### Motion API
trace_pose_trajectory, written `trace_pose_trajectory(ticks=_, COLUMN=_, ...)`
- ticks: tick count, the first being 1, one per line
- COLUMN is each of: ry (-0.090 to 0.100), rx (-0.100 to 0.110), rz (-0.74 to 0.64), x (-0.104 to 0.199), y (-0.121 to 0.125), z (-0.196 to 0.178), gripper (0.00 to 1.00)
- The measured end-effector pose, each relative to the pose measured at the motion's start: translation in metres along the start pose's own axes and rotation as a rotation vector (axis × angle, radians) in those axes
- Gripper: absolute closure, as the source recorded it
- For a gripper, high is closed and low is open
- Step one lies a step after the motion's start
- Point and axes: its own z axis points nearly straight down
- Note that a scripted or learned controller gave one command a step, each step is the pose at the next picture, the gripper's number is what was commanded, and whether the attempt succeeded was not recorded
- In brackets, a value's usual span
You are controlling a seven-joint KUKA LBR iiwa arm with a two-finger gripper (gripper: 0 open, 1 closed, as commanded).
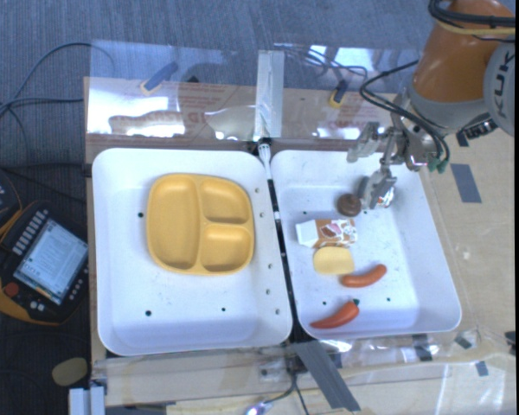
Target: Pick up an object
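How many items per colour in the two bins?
Yellow: 2, divided tray, yellow block
Red/orange: 2, sausage, chili pepper
Brown: 1, round piece
White/patterned: 1, small packet
Total: 6

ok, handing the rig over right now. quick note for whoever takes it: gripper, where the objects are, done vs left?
Gripper: low over the upper part of the right bin; I cannot tell how the jaws stand, and nothing shows between them.
Right bin: brown round piece just beside the gripper, white carton, patterned packet, yellow block, sausage, red chili pepper.
Left bin: yellow divided tray.
Done: arm is over the objects.
Left: the pick itself; no object is lifted yet. The brown round piece looks the nearest candidate.
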Motion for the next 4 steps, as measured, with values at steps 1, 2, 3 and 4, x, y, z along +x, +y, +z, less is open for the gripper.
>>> trace_pose_trajectory(ticks=1, ry=-0.022, rx=0.003, rz=0.270, x=-0.008, y=0.009, z=0.095, gripper=0.00)
trace_pose_trajectory(ticks=2, ry=-0.044, rx=0.000, rz=0.330, x=0.036, y=0.003, z=0.103, gripper=0.00)
trace_pose_trajectory(ticks=3, ry=-0.055, rx=-0.016, rz=0.869, x=0.067, y=-0.012, z=0.105, gripper=0.00)
trace_pose_trajectory(ticks=4, ry=-0.068, rx=-0.023, rz=1.023, x=0.105, y=-0.015, z=0.105, gripper=0.00)
